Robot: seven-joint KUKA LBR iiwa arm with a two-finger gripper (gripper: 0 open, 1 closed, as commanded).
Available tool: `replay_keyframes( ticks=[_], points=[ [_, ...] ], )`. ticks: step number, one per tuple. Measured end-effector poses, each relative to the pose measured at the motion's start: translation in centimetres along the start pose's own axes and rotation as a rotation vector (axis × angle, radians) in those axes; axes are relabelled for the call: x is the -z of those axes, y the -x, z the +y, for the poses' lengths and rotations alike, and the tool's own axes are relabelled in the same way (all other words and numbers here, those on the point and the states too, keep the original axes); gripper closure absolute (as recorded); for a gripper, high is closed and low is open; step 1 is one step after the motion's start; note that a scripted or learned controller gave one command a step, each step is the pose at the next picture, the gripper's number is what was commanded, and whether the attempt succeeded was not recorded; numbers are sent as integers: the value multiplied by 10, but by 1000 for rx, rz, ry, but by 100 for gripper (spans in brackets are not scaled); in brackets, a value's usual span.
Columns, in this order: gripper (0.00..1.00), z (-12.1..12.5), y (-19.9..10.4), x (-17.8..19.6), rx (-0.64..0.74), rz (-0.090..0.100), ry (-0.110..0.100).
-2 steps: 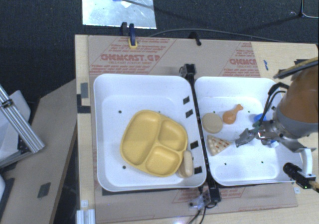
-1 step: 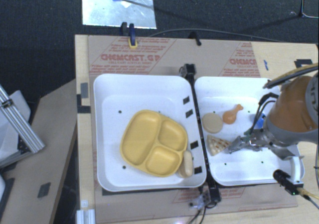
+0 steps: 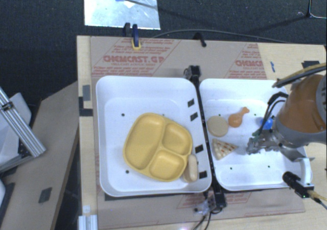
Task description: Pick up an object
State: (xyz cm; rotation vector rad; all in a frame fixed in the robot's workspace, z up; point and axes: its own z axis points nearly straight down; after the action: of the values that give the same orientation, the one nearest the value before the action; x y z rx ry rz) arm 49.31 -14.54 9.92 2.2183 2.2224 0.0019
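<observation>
- Your gripper (image 3: 254,145) hangs low over the right-hand bin (image 3: 245,179), its tip dark and small against the white floor; you cannot tell from this view how it is set, and nothing shows held in it.
- Nearest to it, just off its tip towards the bin divider, lies the pizza-slice wedge (image 3: 223,148). By my reading this is your most likely target: it lies flat and thin, so come down square over it and low enough to catch its edges, or it will probably slide away.
- A little further on the same side and slightly up the bin sits the round tan disc (image 3: 218,125), near the wedge's upper edge. Keep your descent clear of it so that you nudge only one thing.
- Beyond that, above the tip, the orange drumstick-like toy (image 3: 237,117) lies just beside the disc; its rounded body may well be the easier grab if the wedge proves too flat.
- Farthest off, across the divider in the left-hand bin (image 3: 115,137), lie the yellow divided tray (image 3: 157,146) and a pale bread-like roll (image 3: 191,168) touching its corner; leave those.
</observation>
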Motion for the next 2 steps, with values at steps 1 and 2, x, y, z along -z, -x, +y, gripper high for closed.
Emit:
replay_keyframes(
  ticks=[1,2],
  points=[
    [100,8,1,63,2,-2,6],
    [100,16,-2,125,3,-2,7]
  ],
)
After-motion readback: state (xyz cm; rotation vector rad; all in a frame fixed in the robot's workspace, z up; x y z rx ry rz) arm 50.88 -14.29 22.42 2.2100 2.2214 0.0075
